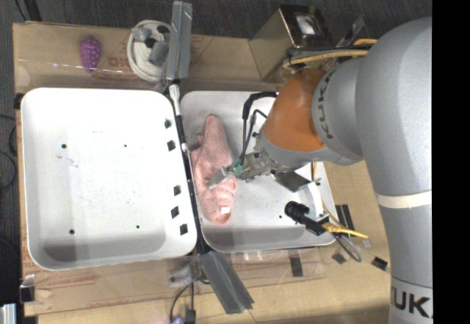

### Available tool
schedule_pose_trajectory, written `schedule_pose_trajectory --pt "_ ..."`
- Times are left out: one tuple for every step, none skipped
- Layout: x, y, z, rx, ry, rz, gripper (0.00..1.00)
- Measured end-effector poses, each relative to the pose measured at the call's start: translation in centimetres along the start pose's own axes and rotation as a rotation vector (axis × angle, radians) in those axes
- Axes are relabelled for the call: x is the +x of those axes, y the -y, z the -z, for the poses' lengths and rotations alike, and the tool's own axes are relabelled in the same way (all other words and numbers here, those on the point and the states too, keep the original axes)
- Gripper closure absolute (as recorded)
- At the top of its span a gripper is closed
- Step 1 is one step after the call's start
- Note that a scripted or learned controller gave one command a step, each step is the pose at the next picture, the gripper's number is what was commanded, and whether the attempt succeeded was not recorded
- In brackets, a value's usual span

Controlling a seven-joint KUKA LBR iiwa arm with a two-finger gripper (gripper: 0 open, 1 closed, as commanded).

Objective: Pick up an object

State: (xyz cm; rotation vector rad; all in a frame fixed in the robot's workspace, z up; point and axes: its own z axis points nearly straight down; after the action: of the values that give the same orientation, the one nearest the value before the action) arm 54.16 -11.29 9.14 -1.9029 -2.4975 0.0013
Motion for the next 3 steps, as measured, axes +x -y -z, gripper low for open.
schedule_pose_trajectory --pt "0.0 0.0 0.9 0.003 0.000 0.003 1.00" --pt "0.0 0.0 0.9 0.002 0.000 0.003 0.00" --pt "1.9 3.1 -0.1 0.004 -0.002 0.068 0.00"
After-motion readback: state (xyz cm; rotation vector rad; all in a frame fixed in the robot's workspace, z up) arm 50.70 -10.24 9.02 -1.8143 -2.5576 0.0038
